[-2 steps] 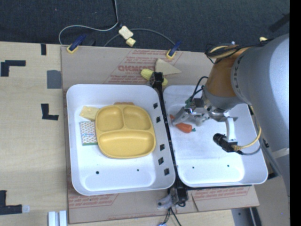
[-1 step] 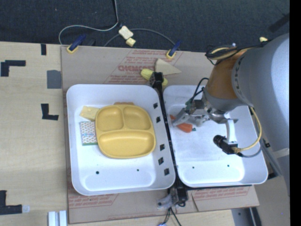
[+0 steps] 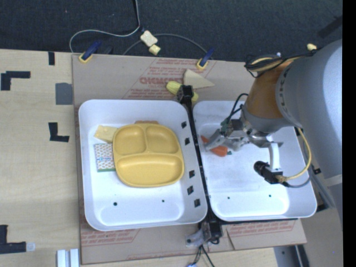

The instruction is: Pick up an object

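1. Small orange-red object (image 3: 218, 149), shape too small to make out, lay in the right white bin (image 3: 295, 204) near its left wall, toward the far end.
2. Grey arm with orange band (image 3: 267, 96) reached in from the right; its gripper (image 3: 222, 139) was low over the orange-red object, at or just above it.
3. Whether the claw was wide, narrow or clamped on anything could not be told; wrist hardware masked the tips.
4. Left white bin (image 3: 89, 204) carried a yellow three-compartment plastic tray (image 3: 149, 154); a pale yellow wedge (image 3: 104, 132) and a small patterned card (image 3: 103, 156) sat by the tray's left edge.
5. Judgement: the approach-and-grasp step was in hand. The next move called for closing squarely on the object, then a straight lift clear of the bin wall.
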{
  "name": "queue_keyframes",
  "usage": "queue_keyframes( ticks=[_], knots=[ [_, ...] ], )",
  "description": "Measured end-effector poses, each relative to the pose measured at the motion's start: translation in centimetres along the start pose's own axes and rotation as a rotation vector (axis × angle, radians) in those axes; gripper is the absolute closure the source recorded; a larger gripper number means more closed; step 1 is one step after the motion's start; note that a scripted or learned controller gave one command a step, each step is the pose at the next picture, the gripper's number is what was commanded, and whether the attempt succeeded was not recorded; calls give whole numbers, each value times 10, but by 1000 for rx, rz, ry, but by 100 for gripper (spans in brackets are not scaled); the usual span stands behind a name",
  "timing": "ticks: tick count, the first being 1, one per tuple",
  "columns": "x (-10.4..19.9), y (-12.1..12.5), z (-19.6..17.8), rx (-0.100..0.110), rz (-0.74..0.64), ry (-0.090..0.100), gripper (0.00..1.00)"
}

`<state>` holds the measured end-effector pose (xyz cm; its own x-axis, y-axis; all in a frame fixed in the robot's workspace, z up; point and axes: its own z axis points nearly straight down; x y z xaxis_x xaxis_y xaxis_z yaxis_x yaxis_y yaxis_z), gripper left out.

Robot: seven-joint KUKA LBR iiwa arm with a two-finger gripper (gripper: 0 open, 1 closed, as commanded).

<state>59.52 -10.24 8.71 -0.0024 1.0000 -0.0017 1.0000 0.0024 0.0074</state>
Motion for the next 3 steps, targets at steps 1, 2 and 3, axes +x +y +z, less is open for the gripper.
queue_keyframes(
  ticks=[1, 2, 3],
  knots=[
    [8, 25, 1, 6, 1, 0, 0],
    [8, 25, -9, 3, 1, -2, 100],
    [56, 3, -103, 0, -4, 4, 100]
  ],
)
